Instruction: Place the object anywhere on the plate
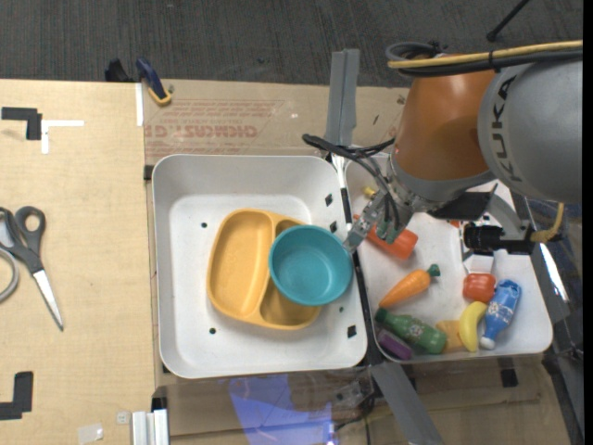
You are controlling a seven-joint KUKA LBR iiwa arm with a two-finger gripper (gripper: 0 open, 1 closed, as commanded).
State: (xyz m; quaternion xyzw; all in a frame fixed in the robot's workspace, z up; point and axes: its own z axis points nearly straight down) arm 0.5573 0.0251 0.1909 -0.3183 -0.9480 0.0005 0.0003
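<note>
Loose toys lie in the right bin (447,253), a carrot (408,286) nearest. Beyond it the gripper (369,222) hangs just beside a red-orange toy (397,241) — likely its target (claw spread or closed, I cannot tell). The yellow plate (239,265) waits in the left bin (183,248) — half under a teal bowl (309,265).

Wooden bench (74,341), two bins (171,276), scissors (32,258)

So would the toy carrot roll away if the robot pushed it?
Probably a little: the carrot looks rounded and tapered, so it would likely curve rather than roll straight. It looks like light, stiff plastic, and the right bin wall would likely stop it.
</note>
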